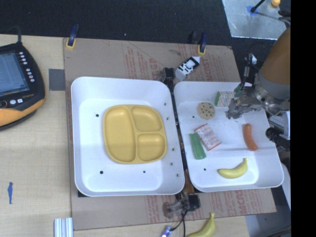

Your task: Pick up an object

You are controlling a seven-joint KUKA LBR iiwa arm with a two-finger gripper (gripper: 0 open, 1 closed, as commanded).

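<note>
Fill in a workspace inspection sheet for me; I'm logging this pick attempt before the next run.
Surface: cardboard-covered bench, two white bins side by side.
Job's things: right bin holds cookie, red-white packet, green bar, sausage, banana.
Clutter: left bin holds yellow divided tray; second banana on the bench's front edge.
Grippers: pincer over right bin's far side.
Cables: wire at the front clamp.
Surroundings: teach pendant at left.

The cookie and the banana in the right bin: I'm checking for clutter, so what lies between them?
In the camera view, a red-and-white packet lies between the cookie and the banana, with a green block beside it.
</note>
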